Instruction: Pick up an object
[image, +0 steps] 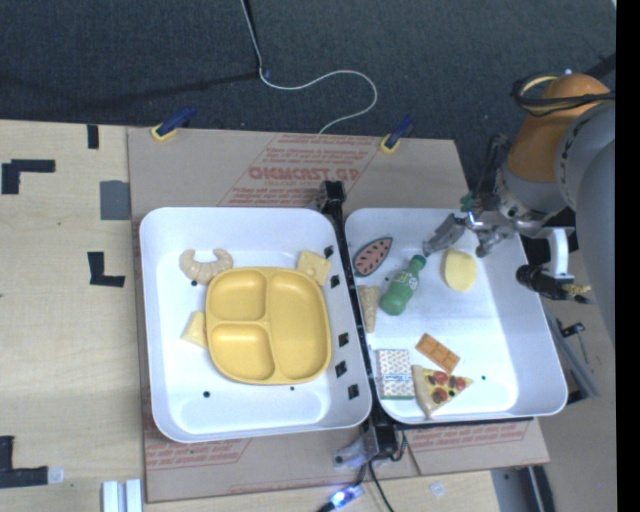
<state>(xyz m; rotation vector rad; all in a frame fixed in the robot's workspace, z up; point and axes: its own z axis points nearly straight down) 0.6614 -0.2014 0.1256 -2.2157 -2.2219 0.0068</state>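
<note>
White plastic makes up the 2 bins on my surface (80, 300), side by side: the left bin (165, 400) and the right bin (520, 380).

In the left bin I count 1 yellow tray (268, 325) with 3 compartments, lying flat in the middle. Around it are 3 small pale pieces: 1 curved pastry (203, 263) at its upper left, 1 wedge (315, 264) at its upper right, and 1 more wedge (194, 327) against its left edge.

In the right bin I count 8 things. 1 watermelon slice (373, 255) lies near the upper left corner. 1 green bottle (402, 287) lies tilted just beside it, cap toward the upper right. 1 pale cone (369, 305) rests by the left wall, touching the bottle's base. 1 yellow lemon (459, 270) sits toward the upper middle. Lower down are 1 cracker (437, 352), 1 pizza slice (438, 388), and 2 small cards (393, 371) stacked one below the other.

My jaws (468, 232) are over the upper part of the right bin, just above the lemon and near the bottle's cap. 1 dark finger (441, 237) slants down to the left, 1 more points down by the lemon. They are spread fairly wide and nothing sits between them.
</note>
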